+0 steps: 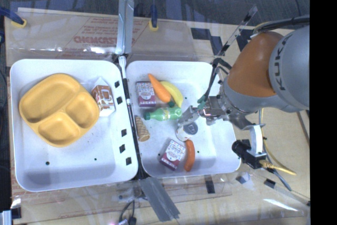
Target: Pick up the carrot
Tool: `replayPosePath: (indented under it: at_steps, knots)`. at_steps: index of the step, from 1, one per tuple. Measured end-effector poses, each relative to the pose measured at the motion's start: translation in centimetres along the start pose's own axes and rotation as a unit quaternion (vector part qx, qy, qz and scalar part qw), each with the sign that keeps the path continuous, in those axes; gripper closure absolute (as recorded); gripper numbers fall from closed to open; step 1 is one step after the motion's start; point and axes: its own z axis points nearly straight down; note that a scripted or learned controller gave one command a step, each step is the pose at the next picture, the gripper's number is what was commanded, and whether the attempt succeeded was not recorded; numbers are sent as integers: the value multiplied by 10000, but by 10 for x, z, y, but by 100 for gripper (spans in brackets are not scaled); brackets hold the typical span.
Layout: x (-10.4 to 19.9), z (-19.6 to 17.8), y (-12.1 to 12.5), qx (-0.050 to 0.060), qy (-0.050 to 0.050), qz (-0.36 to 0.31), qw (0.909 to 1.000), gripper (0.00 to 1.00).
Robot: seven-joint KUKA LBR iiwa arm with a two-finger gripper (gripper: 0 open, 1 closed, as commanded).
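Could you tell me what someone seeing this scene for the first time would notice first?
Most likely the big grey arm with its orange band, reaching in from the right over the right bin, its gripper low near the bin's middle. Next, the yellow divided tray filling much of the left bin. Then the cluster in the right bin: the carrot lying against a banana, above a green bottle.

Bright even overhead light, soft shadows, glare on clear sheeting, slightly soft focus
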Motion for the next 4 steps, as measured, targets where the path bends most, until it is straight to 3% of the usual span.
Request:
replayPosePath:
  at_steps: [1,2,3,4]
  knots:
    - [-13,45,-16,-2,0,-156,9999,0]
    - [46,-7,91,-16,-6,668,9978,0]
    - [46,25,153,-7,-6,1310,9914,0]
    - [32,100,166,-86,-15,481,9988,0]
